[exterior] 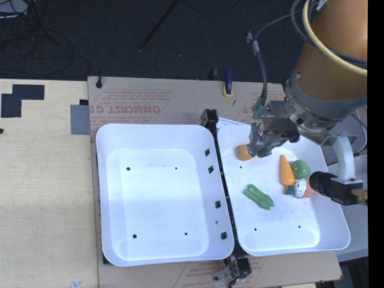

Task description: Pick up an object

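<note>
White right bin (336, 236) has all the stuff: my gripper (259, 150) hangs by its back edge, touching a small orange ball (242, 153). Carrot (286, 170) and green pod (259, 196) lie mid-bin.

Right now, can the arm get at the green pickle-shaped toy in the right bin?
Probably yes. The green toy lies apart from the other items on bare bin floor, nothing over it, and the pincer hangs just up-bin beside the orange piece.
</note>
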{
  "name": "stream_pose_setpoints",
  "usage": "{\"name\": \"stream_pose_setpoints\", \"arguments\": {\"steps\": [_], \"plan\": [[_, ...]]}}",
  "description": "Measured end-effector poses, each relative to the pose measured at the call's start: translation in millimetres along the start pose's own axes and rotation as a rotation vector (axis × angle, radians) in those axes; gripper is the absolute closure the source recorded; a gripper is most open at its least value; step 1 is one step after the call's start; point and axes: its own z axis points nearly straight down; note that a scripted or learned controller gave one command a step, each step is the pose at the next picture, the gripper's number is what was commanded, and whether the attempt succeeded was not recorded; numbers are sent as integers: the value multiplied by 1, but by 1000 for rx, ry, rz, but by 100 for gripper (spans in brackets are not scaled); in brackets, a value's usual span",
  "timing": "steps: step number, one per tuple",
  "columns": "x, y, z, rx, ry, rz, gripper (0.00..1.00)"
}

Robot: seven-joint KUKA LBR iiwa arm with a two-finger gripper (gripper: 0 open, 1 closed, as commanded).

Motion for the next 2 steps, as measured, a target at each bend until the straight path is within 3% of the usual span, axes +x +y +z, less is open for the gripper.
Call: {"name": "stream_pose_setpoints", "arguments": {"steps": [1, 2], "plan": [[61, 9, 84, 16, -1, -3, 100], [-45, -7, -33, -7, -2, 12, 100]]}}
